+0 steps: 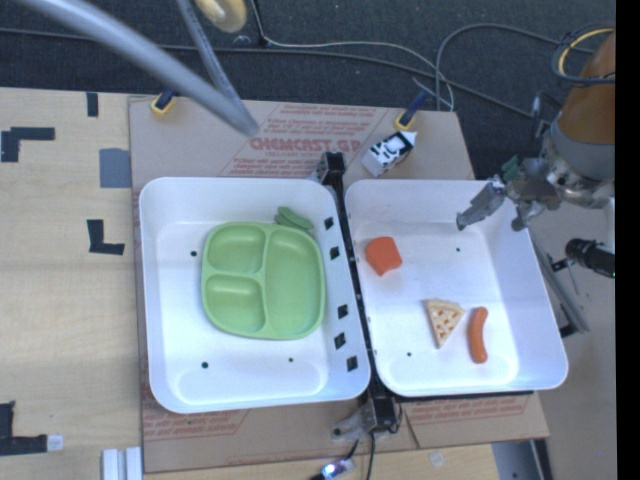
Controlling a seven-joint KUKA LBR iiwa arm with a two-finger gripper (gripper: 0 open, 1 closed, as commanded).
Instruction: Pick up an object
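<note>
Taking the right bin [425, 218] as landmark throughout.

Above its far right corner, over the rim there: gripper [497, 214], hanging from the grey wrist with the orange band higher up. Fingers spread apart, one prong reaching in over the right bin's floor, the other back at the rim. Nothing between them, nothing touched.

On the right bin's floor, three loose pieces to choose from:
- Orange-red block [382, 255], in the half nearer the left wall, well apart from the gripper.
- Yellow wedge [443, 320], patterned like a cracker or pizza slice, toward the near rim, point turned to that rim.
- Sausage [479, 334], orange, lying lengthwise just beside the wedge on its right, not clearly touching it.

Against the right bin's left wall, joined by a dark strip: left bin [175, 368], holding a green divided plate [265, 278], flat, with a small dark green scrap [293, 218] at the plate's far edge.

Beyond the right bin's far rim, on the printed cardboard [300, 143]: small black-and-white item [390, 150], too small to identify.
</note>
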